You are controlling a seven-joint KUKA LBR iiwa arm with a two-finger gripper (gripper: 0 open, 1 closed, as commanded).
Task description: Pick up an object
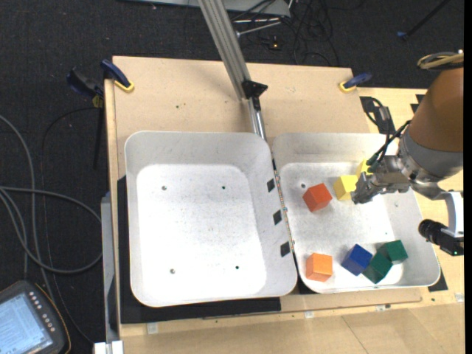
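A pale wooden bench (192, 87) carries 2 shallow white bins side by side, their inner edges touching. The left bin (147, 220) sits near the front left; the right bin (420, 271) sits beside it. Blue-and-yellow clamps (118, 76) grip the bench's back corners.

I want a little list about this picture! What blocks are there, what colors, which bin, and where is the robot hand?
bins: left bin and right bin, both shallow and white, side by side
blocks in right bin: red-orange block, yellow block, orange block, blue block, two green blocks
gripper: gripper low over the right bin, right beside the yellow block
holding something: cannot tell
front group: blue and green blocks sit close together near the front edge
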